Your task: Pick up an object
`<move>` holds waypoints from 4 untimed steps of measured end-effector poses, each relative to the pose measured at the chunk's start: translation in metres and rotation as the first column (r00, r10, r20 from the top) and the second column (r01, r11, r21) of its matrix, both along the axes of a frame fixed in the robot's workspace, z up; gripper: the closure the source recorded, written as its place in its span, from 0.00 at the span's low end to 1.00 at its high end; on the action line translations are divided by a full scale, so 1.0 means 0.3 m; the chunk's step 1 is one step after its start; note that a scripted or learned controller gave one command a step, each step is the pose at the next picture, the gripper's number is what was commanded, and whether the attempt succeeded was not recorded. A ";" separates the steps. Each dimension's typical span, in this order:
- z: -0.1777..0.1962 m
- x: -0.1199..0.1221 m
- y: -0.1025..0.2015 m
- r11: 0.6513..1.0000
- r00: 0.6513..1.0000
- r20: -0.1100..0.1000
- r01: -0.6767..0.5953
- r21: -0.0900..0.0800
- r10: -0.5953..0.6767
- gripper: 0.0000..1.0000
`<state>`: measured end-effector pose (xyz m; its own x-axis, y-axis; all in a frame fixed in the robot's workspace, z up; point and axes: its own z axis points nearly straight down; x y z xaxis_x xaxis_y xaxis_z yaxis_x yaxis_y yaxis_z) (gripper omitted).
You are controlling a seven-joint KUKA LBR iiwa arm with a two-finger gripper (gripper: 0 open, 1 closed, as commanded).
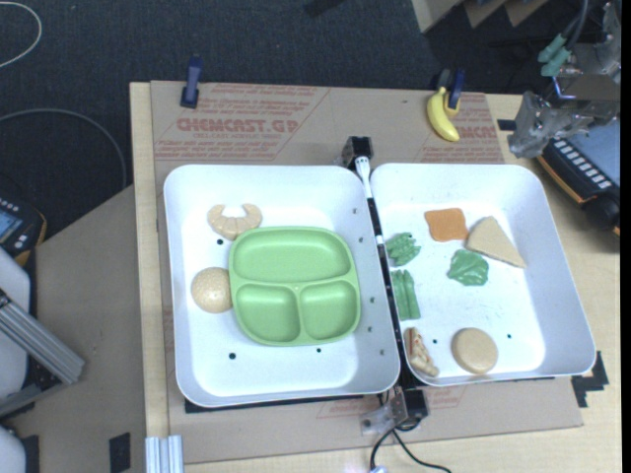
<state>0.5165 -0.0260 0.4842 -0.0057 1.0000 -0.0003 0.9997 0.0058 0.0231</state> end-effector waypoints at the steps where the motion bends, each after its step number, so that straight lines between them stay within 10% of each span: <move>1: -0.367 0.033 0.041 1.000 0.999 -0.034 0.005 0.000 -0.005 1.00; 3: -0.721 -0.131 0.382 1.000 1.000 -0.031 -0.001 0.002 0.001 1.00; 4: -0.287 -0.119 0.454 1.000 1.000 -0.008 0.001 0.005 -0.001 1.00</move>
